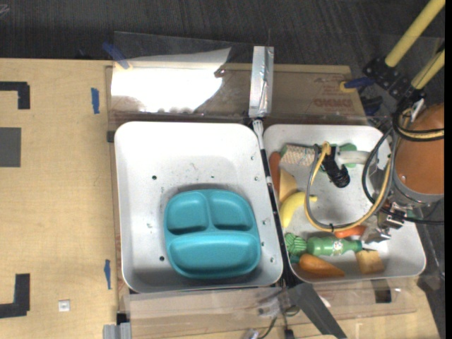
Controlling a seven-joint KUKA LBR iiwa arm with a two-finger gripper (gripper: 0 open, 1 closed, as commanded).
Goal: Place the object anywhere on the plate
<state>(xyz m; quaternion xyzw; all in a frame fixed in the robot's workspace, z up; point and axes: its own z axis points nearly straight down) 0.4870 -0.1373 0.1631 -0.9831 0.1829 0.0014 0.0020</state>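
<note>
A teal plate (pixel 210 233) with three compartments lies in the front half of the left bin (pixel 141 154), with nothing on it. The right bin (pixel 409 260) holds a yellow banana (pixel 293 207), a green bottle-shaped toy (pixel 330 246), an orange carrot (pixel 321 265) and a tan block (pixel 369 261). My gripper (pixel 380 232) hangs low over the right bin's front right part, close to the green toy's right end and the tan block. The arm's orange band (pixel 424 154) is above it.
At the right bin's back lie a tan bristly piece (pixel 299 154) and a green-and-white item (pixel 351 151). An orange strip (pixel 274 169) rests against the wall between the bins. A yellow cable loops over the bin's middle. Brown board covers the bench to the left.
</note>
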